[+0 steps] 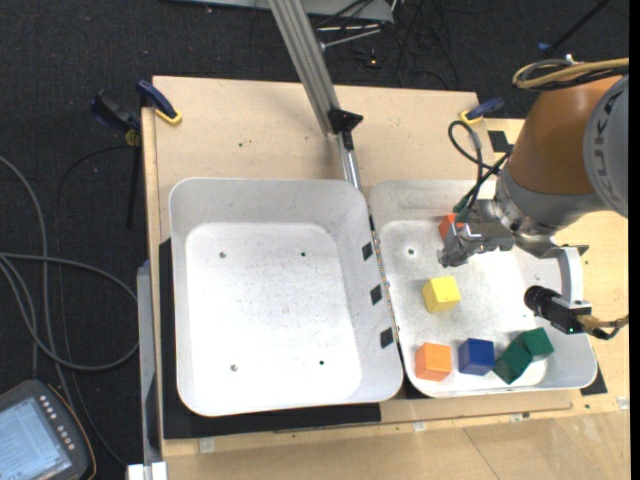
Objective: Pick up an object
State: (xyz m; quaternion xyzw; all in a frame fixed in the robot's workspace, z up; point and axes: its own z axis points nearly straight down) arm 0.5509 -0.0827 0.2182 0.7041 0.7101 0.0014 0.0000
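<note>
— Four blocks sat in the right bin (575,373), as far as I counted. What lay nearest?

— Along its near edge, an orange block (433,360) on the left, a blue block (477,356) just beside it to the right, and a green block (523,354) right of that, near the bin's near right corner. The green one looked tilted, and may have been two pieces; I could not tell.

— And farther in?

— A yellow block (441,294) stood alone, a little farther than the orange one, apart from the row of three.

— Where was the gripper (455,251)?

— Just beyond the yellow block, slightly to its right, low over the bin floor. The grey arm with its orange band (560,148) came in from the right. Something small and orange-red (446,225) showed at the gripper's far side; whether it was a block or part of the tool, I could not say.

— Were the fingers open or closed?

— I could not tell; they were dark and blurred together against the bin.

— And the left bin (190,268)?

— It lay beside the right one on the counter (250,128), touching it along the middle. Beyond the bins a metal pole (305,48) slanted across the counter's far edge.
</note>
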